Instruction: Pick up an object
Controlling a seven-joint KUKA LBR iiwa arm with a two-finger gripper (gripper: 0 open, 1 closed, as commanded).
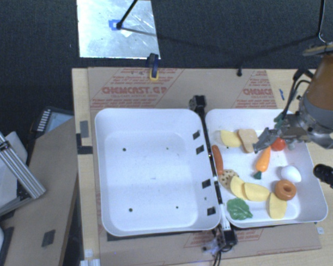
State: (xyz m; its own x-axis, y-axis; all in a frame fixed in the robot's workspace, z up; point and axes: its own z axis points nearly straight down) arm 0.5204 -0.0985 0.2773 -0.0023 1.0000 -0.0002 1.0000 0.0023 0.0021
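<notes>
Seen from above, the grey two-finger gripper [266, 140] hovers, grip state unclear, over the right shallow white plastic bin [316, 206] just beside the orange plastic carrot [263, 160], seemingly approaching, so descent likely follows.

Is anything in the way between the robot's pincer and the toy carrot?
Nothing visible blocks it. The pincer hangs just above the toy carrot, with the bread slice off to one side and a red piece on the other.
</notes>
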